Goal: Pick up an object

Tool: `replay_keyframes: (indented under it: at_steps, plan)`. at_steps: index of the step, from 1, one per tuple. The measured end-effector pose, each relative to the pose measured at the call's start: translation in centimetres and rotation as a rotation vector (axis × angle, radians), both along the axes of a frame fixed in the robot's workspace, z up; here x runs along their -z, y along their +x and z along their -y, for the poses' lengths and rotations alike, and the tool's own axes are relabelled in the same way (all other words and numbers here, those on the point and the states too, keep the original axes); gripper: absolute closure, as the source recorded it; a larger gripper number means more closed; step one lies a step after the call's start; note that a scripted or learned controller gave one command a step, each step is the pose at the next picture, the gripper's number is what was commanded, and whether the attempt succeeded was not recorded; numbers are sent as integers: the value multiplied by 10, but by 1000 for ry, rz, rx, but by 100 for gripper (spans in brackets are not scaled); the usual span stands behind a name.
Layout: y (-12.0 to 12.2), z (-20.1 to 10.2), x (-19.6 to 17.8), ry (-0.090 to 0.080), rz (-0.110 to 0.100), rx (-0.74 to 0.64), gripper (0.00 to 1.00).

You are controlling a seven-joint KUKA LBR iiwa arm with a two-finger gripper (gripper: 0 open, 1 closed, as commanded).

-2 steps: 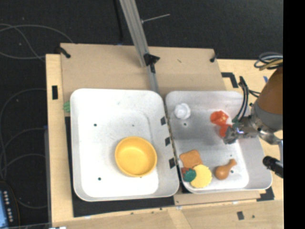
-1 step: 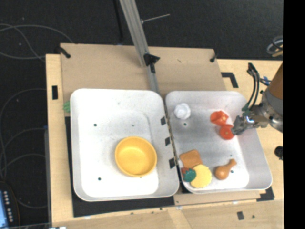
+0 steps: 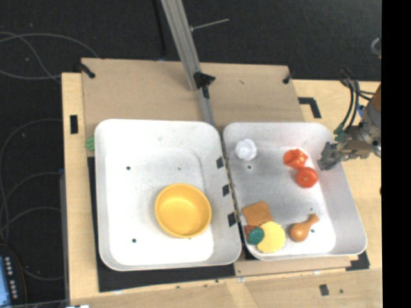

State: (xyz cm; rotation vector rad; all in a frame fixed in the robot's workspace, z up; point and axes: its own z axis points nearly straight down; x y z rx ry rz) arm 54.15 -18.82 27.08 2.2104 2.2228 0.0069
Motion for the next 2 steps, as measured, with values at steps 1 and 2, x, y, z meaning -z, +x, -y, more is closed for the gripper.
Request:
replay_keyframes:
  at_steps: [1, 2]
  plan:
    - [0, -50, 13, 0, -6, 1, 100]
    - [13, -99, 21, 2, -8, 0, 100]
